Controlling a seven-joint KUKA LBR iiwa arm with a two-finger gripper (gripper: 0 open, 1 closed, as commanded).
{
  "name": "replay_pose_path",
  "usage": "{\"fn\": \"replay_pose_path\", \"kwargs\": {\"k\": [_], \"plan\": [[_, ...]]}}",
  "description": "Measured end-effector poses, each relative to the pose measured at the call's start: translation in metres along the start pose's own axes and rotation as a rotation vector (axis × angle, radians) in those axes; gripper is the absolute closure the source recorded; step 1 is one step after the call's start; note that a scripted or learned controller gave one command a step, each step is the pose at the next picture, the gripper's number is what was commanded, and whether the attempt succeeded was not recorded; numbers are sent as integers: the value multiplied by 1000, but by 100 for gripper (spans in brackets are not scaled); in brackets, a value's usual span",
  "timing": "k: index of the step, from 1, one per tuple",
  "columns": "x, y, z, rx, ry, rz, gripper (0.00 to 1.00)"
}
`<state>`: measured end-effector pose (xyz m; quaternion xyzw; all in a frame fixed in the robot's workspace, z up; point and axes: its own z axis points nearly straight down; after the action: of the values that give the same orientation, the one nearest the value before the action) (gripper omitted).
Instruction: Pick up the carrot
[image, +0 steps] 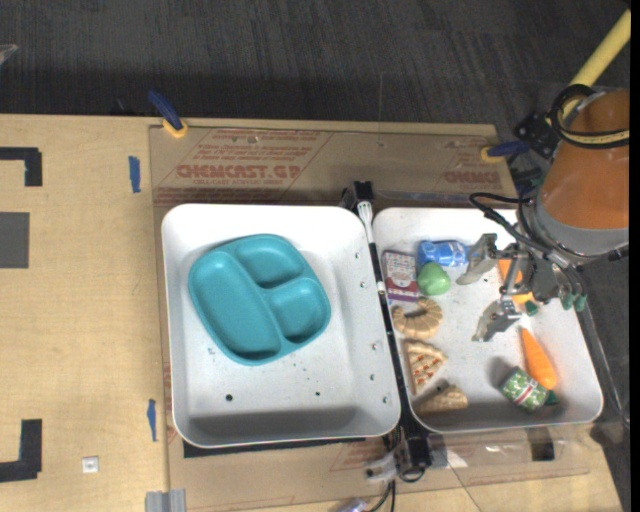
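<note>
Right now I see the carrot (539, 359) lying in the lower right part of the right bin (470, 225), its orange body slanting from upper left down to lower right, resting on the white floor. Just below its lower end sits a small green packet (524, 391) with a printed pattern, touching or nearly touching the carrot; I cannot tell which.

My gripper (497, 293) hangs over the right side of that same bin, above and slightly left of the carrot in the frame. Its two fingers are spread apart, one toward the upper left near the blue item and the other lower down, with nothing between them. The lower fingertip is near the carrot's upper end but apart from it. The arm's orange band (592, 175) fills the upper right corner of the frame.

Along the left wall of the right bin I see a row of things: a blue wrapped item (441, 251) at the top, a green ball (434, 279) just beneath it, a small carton (400, 275) to their left, then a pastry-like piece (417, 318), a pizza slice (423, 363) and another tan piece (441, 399) at the bottom.

In the left bin (200, 400) a teal divided plate (260, 296) sits tilted toward the upper left area.
</note>
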<state>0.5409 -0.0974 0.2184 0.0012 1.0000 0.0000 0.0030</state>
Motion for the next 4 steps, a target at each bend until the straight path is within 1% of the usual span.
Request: {"fn": "replay_pose_path", "kwargs": {"k": [1, 2, 3, 4], "plan": [[-66, -47, 123, 0, -2, 130, 0], [37, -112, 128, 5, -5, -208, 0], [-44, -85, 129, 0, -9, 73, 0], [-48, -85, 115, 2, -21, 71, 100]]}}
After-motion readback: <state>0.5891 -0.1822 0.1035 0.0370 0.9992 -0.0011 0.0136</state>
